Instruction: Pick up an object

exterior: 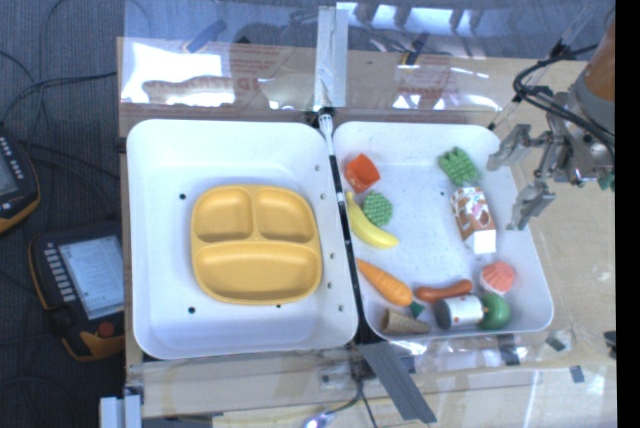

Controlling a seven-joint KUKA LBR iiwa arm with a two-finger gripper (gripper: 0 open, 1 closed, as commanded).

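The right bin [430,141] holds several toy foods: an orange-red block [360,170], a green round piece [377,208], a banana [371,228], a carrot [385,283], a green bumpy block [458,164], a brown and white packet [472,216], a pink fruit [497,277], a sausage [443,292], a small can [461,311] and a cone [403,320]. My gripper [520,174] hangs over the bin's right rim, just right of the packet and the green block. Its fingers stand open, with nothing between them.
The left bin [160,166] carries a yellow divided plate [257,243]. A clear wall [330,46] rises behind both bins. Cables [545,96] run along the arm at the right. Two handheld devices [80,276] lie on the floor to the left.
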